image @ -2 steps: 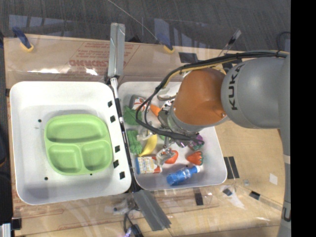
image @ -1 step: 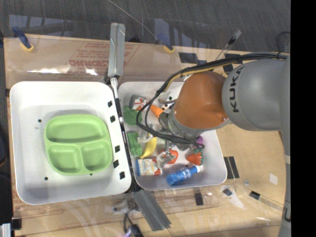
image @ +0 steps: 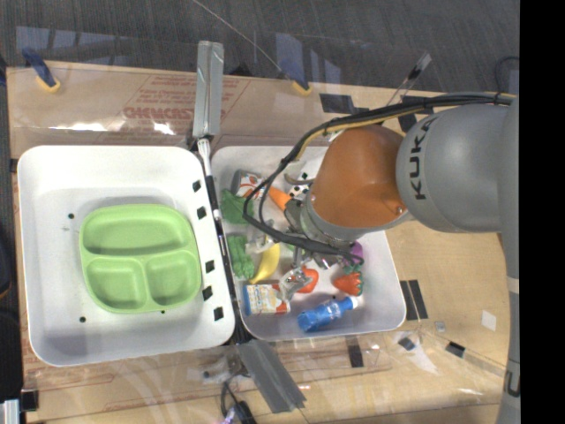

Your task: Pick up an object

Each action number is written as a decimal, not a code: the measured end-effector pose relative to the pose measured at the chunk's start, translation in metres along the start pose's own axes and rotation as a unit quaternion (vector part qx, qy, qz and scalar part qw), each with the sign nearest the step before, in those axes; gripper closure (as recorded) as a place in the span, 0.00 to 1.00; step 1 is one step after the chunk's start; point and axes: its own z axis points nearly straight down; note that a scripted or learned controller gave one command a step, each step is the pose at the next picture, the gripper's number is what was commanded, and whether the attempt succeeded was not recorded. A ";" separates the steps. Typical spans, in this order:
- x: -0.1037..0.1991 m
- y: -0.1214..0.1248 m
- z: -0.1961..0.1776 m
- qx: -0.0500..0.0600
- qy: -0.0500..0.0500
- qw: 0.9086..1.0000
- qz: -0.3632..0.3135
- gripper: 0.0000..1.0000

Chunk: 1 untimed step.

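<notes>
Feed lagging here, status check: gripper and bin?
Gripper low in right bin, over cluttered toys. Nothing seen between fingers. Green tray in left bin.

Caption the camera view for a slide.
KUKA arm lowers its end effector into the right bin of toys; green tray sits in the left bin.

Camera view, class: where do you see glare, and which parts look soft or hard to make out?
Camera view: glare streaks the clear plastic sheet behind the bins; the green tray reads evenly lit; small items under the arm look soft and shadowed, hard to identify.
</notes>
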 end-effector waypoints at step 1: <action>-0.012 -0.011 0.000 0.002 0.000 0.986 -0.169 0.00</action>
